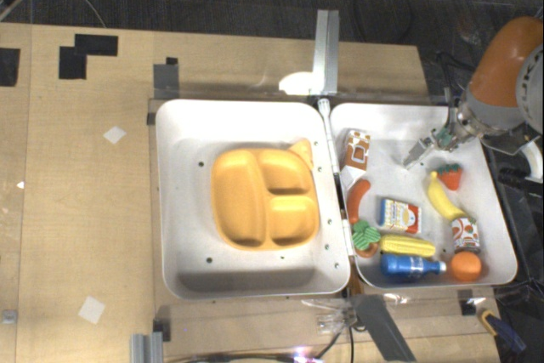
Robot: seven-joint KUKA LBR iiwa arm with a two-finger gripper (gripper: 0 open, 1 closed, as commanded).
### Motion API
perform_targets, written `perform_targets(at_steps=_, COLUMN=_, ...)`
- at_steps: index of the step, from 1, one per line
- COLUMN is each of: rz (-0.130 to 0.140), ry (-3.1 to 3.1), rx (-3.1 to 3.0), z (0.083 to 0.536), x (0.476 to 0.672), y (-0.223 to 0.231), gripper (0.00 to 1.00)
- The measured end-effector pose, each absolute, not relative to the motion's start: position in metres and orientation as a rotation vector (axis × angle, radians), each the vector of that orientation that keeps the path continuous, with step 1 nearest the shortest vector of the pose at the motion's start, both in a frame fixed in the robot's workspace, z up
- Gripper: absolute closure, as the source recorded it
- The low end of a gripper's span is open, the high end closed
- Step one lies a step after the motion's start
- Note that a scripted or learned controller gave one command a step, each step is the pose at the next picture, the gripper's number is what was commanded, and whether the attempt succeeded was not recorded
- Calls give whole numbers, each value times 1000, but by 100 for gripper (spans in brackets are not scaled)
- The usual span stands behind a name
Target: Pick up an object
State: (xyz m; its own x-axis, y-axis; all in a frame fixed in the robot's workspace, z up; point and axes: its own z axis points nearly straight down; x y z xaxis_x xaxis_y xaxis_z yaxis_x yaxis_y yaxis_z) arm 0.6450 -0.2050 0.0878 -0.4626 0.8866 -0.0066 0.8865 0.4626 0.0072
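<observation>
- The wooden table (pixel 85 208) lies bare on the left, with black tape marks near its far edge.
- The left bin (pixel 174 183) holds one yellow divided tray (pixel 259 195), set a little right of centre; bare white floor runs along the bin's left and near walls.
- A metal post (pixel 326 47) stands at the far end of the seam between the two bins.
- The right bin (pixel 501 255) carries the pickable objects: a brown-and-white carton (pixel 356 148) near the shared wall, a red sausage (pixel 358 198) below it, and a green toy (pixel 367 235) at the near left.
- Mid-bin sit a small printed box (pixel 399 216), a yellow corn cob (pixel 408 246) and a blue bottle (pixel 410 266) close to the near wall.
- Further right lie a banana (pixel 444 197), a strawberry (pixel 450 175) touching its upper end, a small red-and-white can (pixel 464 230) and an orange (pixel 466 265) in the near right corner.
- The arm (pixel 510 81) reaches in from the upper right, orange band high, wrist tilted down and leftward over the bin's far right part.
- The claw (pixel 423 149) hangs in the open far stretch of the bin, its fingers slightly spread with nothing between them, just up-left of the strawberry.
</observation>
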Motion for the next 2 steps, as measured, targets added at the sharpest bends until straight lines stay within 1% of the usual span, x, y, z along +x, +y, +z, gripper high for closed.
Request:
perform_targets(at_steps=1, rz=4, ry=2801, rx=1401, z=89, x=571, y=-206, gripper=0)
perform_targets(at_steps=2, rz=5, ry=2693, rx=1600, z=87, x=634, y=-204, gripper=0)
